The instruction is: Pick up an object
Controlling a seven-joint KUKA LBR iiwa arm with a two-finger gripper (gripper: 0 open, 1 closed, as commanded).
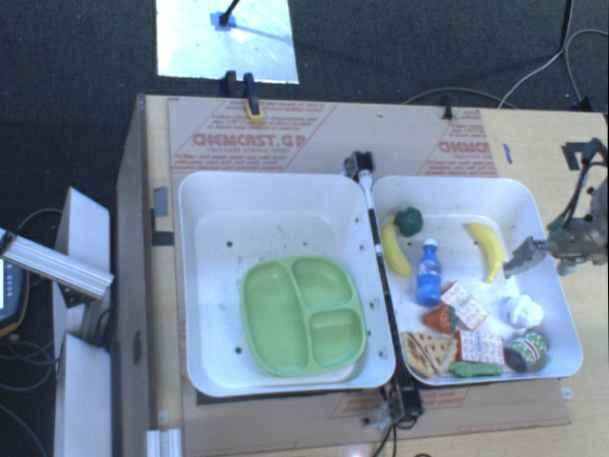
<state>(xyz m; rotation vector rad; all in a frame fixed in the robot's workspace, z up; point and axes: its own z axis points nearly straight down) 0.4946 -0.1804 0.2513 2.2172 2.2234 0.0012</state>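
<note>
The hand [529, 252] hovered at the right bin's [447, 190] three o'clock rim, reaching in; I couldn't tell its grip. Nothing was lifted yet. A banana [488, 247] lay nearest, at nine o'clock; descent came next.

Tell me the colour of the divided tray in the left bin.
Light green; the divided tray shows in the camera view.

A dark carpeted floor [76, 55] is seen around the wooden table [314, 127], with a shiny metal sheet [226, 27] laid at 12 o'clock.
</note>
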